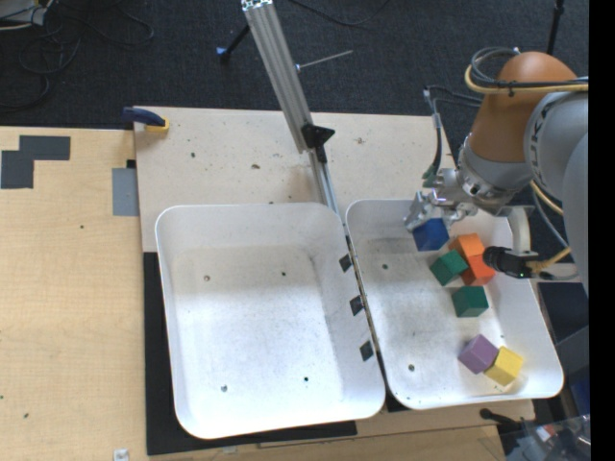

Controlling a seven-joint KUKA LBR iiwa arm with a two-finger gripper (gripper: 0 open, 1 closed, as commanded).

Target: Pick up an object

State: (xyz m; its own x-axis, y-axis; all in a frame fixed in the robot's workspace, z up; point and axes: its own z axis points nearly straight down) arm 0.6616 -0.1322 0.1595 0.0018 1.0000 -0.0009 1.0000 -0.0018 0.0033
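Blue, and partly covered from above, a cube [431,234] lies in the upper part of the right bin [413,353], directly under the gripper [430,211]. The metal fingertips meet the cube's top edge, but the wrist hides how they stand, so I cannot tell whether they are spread or closed, or whether the cube is between them.

Just right and below the blue cube sits a tight cluster: an orange block [475,258] with a green cube [447,268] touching its left side, and a second green cube [470,302] just below them. How many orange pieces make up that block is hard to make out. Nearer the bin's lower right corner, a purple cube [478,353] and a yellow cube [506,365] lie touching each other.

Part of the right bin's far rim is covered by the arm [524,133], whose grey body runs off the right side. A slanted aluminium bar [285,75] crosses the bench [221,161] above the left bin [250,315], and a row of small black clips [355,304] marks the seam between the two bins.
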